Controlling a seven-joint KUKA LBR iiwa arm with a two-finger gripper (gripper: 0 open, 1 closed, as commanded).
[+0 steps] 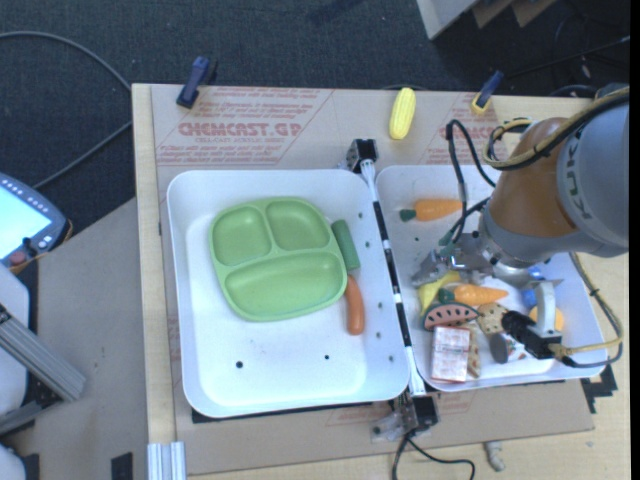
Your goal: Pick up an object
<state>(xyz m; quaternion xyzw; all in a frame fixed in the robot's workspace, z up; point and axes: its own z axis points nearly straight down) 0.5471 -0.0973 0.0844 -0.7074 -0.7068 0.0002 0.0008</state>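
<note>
A dark carpeted floor surrounds the worktop [250,118], a cardboard-topped board carrying two white bins side by side. The left bin [200,368] holds one green divided plate [275,258], with one green stick [346,244] and one orange sausage [354,306] along its 3 o'clock edge. The right bin [400,183] is the picking pile: two carrots [437,209], one red-and-white packet [451,353], and several smaller toys. One yellow corn cob [402,113] lies outside at 12 o'clock. The hand [455,258] hovers low over the pile, likely choosing; whether spread or pinching, I cannot tell.
</note>
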